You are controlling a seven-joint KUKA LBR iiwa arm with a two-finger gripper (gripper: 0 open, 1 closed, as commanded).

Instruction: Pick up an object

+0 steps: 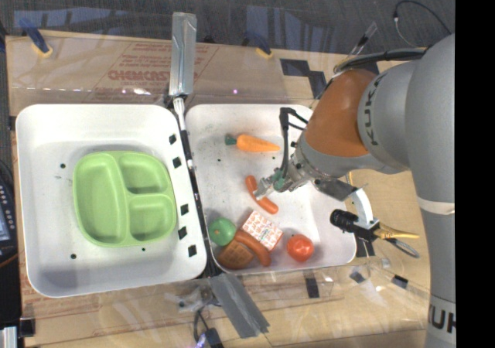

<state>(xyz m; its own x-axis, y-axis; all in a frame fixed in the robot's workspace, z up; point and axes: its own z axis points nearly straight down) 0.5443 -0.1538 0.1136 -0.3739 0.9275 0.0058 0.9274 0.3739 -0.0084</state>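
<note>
Over in the left bin (31, 184) a green divided plate (124, 198) lies flat, a touch toward nine o'clock of the bin's middle, all three compartments facing up. Across the divider into the right bin (209, 126): at twelve o'clock a toy carrot (255, 144) lies on its side, green stub pointing to nine o'clock. Near the centre a small orange-red sausage-shaped piece (261, 196) stretches from about eleven to five o'clock. Down at six o'clock there is a cluster packed against the front wall: a green round fruit (223, 230), a brown bread-like piece (238, 252) just under it, a red-and-white patterned pack (263, 231) touching both, and a red tomato (300, 247) off at the pack's four o'clock. Now the arm (402, 114), coming in from three o'clock, orange band low over the bin, and the gripper (277, 182) sits right at the three o'clock side of the sausage piece, tip just beside it. Whether the fingers are apart or together, I cannot tell, nor can I make out anything between them. Cables and tape lie on the worktop (100, 60) around both bins
</note>
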